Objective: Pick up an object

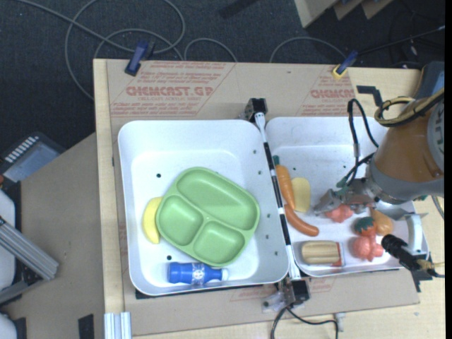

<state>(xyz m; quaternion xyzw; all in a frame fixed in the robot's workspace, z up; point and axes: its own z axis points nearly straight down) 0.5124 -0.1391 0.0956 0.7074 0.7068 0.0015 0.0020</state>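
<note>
My gripper (330, 202) reaches into the right bin (318, 134) from the right, low over the bin floor. Its tip is just above and touching or nearly touching a pink-red toy (340, 215). Left of it lie an orange carrot (284, 184), a pale yellow piece (301, 193) and a red-orange sausage (303, 224). A tan bread slice (320, 252) rests at the bin's front. A red strawberry-like toy (365, 246) and an orange piece with a green top (374, 223) sit under the arm's wrist (406, 164).
The left bin (141, 147) holds a green divided plate (206, 215), a yellow banana (150, 220) half under it and a blue bottle (195, 274) on its side. A black clip (256, 108) joins the bins at the back. Cables (357, 129) hang off the arm.
</note>
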